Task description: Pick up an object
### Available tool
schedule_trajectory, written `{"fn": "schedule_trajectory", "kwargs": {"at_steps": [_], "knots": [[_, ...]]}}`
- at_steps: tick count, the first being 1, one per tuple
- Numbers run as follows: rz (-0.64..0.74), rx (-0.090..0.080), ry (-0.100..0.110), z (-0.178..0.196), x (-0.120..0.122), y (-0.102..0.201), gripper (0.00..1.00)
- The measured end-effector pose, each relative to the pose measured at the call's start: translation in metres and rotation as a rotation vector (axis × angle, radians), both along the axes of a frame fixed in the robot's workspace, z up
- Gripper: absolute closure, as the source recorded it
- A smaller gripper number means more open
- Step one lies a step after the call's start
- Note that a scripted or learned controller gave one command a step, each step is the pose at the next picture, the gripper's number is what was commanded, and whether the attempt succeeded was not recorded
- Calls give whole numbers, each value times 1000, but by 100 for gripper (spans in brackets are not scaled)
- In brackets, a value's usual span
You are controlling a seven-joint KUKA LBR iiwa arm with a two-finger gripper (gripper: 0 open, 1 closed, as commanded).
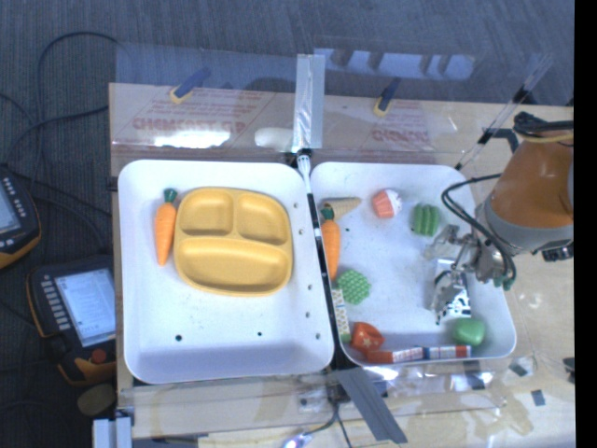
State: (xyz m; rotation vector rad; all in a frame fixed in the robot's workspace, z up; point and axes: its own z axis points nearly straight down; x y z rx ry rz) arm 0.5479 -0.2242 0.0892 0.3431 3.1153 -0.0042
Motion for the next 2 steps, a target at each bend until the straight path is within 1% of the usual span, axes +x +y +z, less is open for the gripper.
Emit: {"fn": "schedule_trajectory", "kwargs": {"at_steps": [1, 2], "knots": [[-1, -1, -7, 11, 2, 0, 100], [50, -1, 0, 2, 14, -2, 100]]}}
